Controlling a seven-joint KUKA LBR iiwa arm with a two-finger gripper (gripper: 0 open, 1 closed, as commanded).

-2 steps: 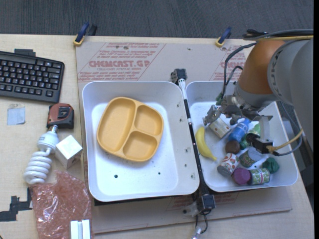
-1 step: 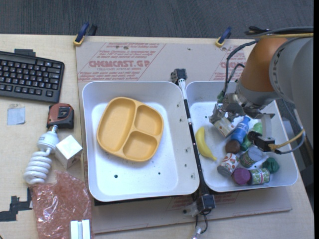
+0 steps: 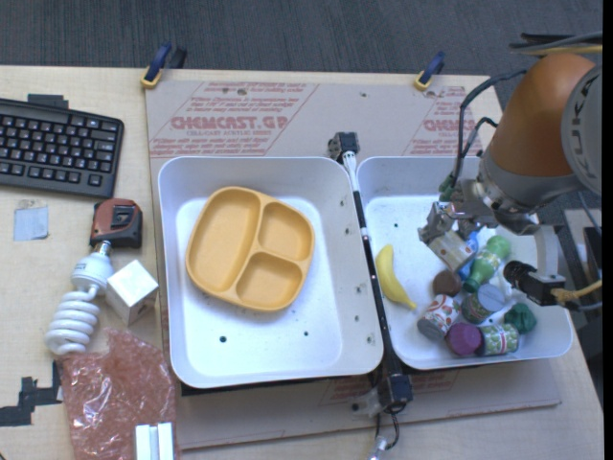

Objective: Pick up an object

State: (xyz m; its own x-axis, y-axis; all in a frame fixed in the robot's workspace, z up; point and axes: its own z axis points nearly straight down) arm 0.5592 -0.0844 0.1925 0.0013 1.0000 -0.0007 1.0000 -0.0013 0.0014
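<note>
My gripper [image 3: 448, 228] hangs low in the right bin [image 3: 402, 192], at the upper edge of a heap of small objects, and a whitish item [image 3: 452, 250] lies right beneath it. In the heap are a green bottle [image 3: 488, 259], a brown round piece [image 3: 445, 283], a purple cap [image 3: 465, 338] and a printed can [image 3: 438, 316]. A yellow banana [image 3: 393, 276] lies apart at the bin's left side. The orange-banded wrist [image 3: 546, 113] covers the bin's far right corner.
The left bin [image 3: 192, 343] holds a yellow divided plate [image 3: 251, 247]. Left of the bins lie a keyboard [image 3: 57, 147], a tape measure [image 3: 117, 224], a spiral light bulb [image 3: 79, 305], a white cube [image 3: 132, 287] and a pink plastic bag [image 3: 115, 391].
</note>
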